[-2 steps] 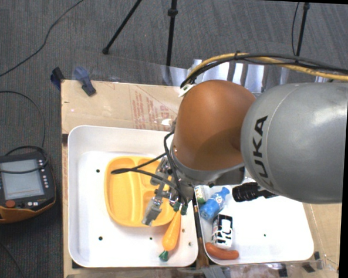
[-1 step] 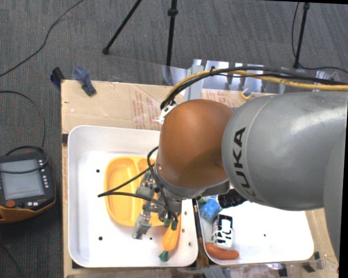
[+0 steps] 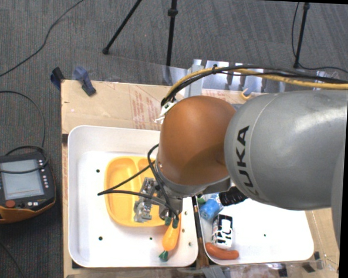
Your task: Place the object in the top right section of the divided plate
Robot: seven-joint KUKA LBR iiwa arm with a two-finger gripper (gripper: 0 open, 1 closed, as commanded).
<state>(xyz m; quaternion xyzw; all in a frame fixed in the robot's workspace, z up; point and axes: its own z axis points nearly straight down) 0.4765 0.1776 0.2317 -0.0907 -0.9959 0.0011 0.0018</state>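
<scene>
A yellow divided plate [image 3: 119, 188] lies in the left white bin [image 3: 81, 218]; the arm hides its right part. My gripper [image 3: 148, 209] hangs low over the plate's lower right area, under the orange band [image 3: 191, 145]. An orange toy carrot [image 3: 170, 237] with a green tip lies just to the gripper's right, off the plate's corner and on the bin floor near the right wall. From this angle it is unclear whether the gripper holds anything.
The right bin [image 3: 285, 242] holds a blue object [image 3: 210, 208], a black-and-white object [image 3: 222, 231] and a red sausage-shaped toy [image 3: 223, 252] along its left side. A teach pendant [image 3: 18, 185] lies on the floor to the left. Cables run from the wrist.
</scene>
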